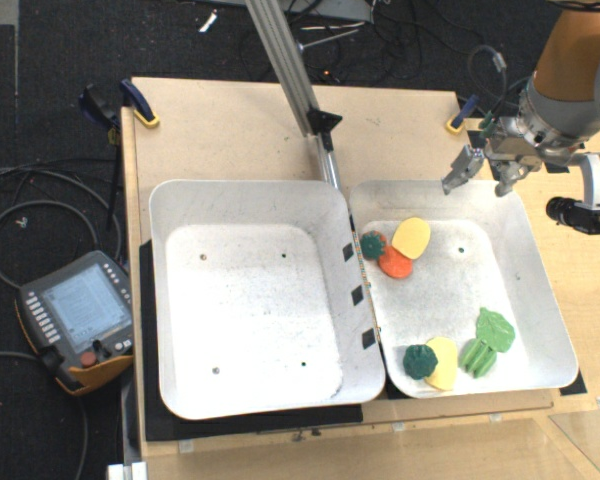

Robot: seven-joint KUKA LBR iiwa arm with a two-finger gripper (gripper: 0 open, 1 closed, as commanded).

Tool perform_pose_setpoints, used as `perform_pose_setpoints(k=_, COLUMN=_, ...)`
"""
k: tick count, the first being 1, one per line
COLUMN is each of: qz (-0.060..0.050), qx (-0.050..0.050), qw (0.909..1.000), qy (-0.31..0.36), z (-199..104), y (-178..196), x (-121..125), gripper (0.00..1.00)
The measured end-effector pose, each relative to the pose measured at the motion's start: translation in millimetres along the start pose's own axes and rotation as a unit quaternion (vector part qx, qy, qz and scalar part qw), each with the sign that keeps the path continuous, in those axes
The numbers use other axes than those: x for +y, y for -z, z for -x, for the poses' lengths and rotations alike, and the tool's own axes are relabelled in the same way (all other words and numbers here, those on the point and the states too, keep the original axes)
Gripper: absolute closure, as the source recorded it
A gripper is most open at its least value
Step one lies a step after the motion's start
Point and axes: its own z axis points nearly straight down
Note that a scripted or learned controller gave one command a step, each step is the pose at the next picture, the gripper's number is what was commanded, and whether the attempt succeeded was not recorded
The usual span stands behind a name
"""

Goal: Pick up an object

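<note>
My gripper (480, 180) hangs open over the far edge of the right bin (540, 298), with nothing between its two fingers. Below and to its left lie a yellow piece (412, 237), an orange-red piece (395, 264) and a small dark green piece (371, 245), bunched together. Near the bin's front edge sit a dark green piece (419, 360), a pale yellow piece (444, 361) and a bright green leafy piece (488, 340).
The left bin (245, 298) lies beside the right one, with black clips (360, 293) along the shared edge. A slanted metal pole (290, 68) crosses the bench's back. Yellow clamps (145, 118) sit at the bench's far corners. A teach pendant (75, 313) rests off the left.
</note>
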Motion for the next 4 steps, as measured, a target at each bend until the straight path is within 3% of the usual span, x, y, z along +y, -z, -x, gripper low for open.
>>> perform_pose_setpoints(k=2, qz=-0.001, qx=0.000, qw=1.0000, qy=-0.002, z=-0.3, y=-107.4, x=-1.3, gripper=0.00)
perform_pose_setpoints(k=3, qz=0.004, qx=-0.001, qw=1.0000, qy=-0.002, z=0.2, y=-92.1, x=1.0, gripper=1.00)
perform_pose_setpoints(k=4, qz=0.007, qx=-0.001, qw=1.0000, qy=-0.001, z=2.2, y=-27.5, x=4.8, gripper=1.00)
